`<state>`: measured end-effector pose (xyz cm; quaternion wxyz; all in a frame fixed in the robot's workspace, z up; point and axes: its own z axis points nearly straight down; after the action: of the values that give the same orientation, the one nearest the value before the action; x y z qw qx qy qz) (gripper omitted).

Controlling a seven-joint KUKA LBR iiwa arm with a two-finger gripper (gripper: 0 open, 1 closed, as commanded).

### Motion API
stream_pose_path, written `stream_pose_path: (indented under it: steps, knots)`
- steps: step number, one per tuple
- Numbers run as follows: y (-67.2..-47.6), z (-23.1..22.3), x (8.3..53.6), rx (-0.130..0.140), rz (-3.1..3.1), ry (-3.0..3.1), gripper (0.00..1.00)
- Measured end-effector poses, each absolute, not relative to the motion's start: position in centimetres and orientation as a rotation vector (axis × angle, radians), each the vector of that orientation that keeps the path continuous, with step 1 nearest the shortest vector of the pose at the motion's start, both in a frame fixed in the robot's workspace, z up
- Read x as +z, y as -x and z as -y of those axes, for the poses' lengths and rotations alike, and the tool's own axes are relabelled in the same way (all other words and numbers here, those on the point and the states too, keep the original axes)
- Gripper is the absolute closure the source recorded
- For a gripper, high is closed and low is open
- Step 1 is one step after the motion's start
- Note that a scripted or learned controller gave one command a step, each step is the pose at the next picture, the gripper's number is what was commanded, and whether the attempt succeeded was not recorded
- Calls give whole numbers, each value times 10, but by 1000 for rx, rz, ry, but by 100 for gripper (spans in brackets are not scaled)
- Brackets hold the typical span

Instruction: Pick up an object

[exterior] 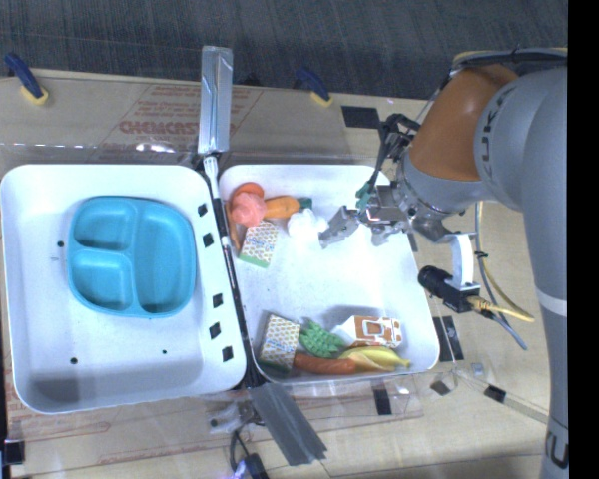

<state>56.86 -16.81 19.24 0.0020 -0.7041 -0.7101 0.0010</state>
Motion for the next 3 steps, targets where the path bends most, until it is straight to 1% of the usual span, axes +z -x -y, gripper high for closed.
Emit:
stream_pose_path:
  steps: [1,2,3]
  knots:
    - [-643,106,120,1,2149,2293,0]
    - [-631,91,180,0,2123,2314,0]
    - [-657,139,91,2,2242,2198,0]
